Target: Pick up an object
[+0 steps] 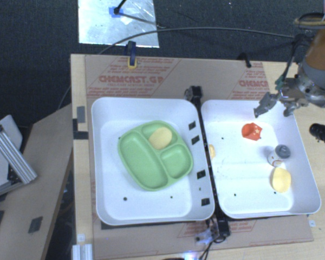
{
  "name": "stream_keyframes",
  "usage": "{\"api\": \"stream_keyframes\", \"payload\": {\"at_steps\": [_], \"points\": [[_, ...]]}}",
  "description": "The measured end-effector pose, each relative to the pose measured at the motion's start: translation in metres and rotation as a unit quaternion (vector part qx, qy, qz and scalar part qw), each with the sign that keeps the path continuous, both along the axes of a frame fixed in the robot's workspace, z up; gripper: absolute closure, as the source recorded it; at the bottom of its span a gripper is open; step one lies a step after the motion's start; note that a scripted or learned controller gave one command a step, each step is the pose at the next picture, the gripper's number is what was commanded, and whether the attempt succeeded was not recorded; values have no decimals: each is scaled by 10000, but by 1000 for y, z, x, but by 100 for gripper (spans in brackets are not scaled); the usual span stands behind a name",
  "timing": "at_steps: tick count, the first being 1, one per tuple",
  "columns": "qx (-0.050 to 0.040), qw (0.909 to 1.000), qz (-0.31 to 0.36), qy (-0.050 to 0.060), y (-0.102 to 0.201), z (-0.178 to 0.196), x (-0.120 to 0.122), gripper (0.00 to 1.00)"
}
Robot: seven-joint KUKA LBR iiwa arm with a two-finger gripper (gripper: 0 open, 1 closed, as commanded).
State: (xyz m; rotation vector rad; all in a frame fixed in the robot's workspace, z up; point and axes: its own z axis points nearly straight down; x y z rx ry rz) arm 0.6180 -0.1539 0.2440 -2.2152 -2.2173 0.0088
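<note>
Claw [275, 106] hangs at the 1 o'clock corner of the right bin [309, 191], above its far rim. Two dark fingers are spread apart with nothing between them: open, no object held. Arm [317, 64] enters from 3 o'clock.

Right bin contents:
- red object [251, 131], toward 12 o'clock in the bin, just below the claw and apart from it.
- small grey round piece [282, 151], at about 4 o'clock from the red object.
- small pale item [273, 158] touching or just beside the grey piece; cannot tell which.
- yellow lemon-like object [280, 180], at 6 o'clock from the grey piece, near the bin's right wall.
- small yellowish bit [211, 151] at the bin's left wall, 9 o'clock side.

Left bin [105, 199]: green divided tray [146, 164] sits near centre; a pale yellow object [161, 138] lies in its 1 o'clock compartment.

Both bins rest on a printed cardboard sheet [168, 77] on the tabletop [49, 161].
</note>
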Motion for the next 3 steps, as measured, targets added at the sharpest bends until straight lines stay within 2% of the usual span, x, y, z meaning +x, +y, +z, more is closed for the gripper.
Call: {"api": "stream_keyframes", "payload": {"at_steps": [1, 2, 3], "points": [[-9, 10000, 11, -54, 0, 6, 2, 0], [-4, 10000, 26, -37, 11, -44, 3, 0], [-5, 10000, 4, -33, 8, -86, 0, 0]]}}
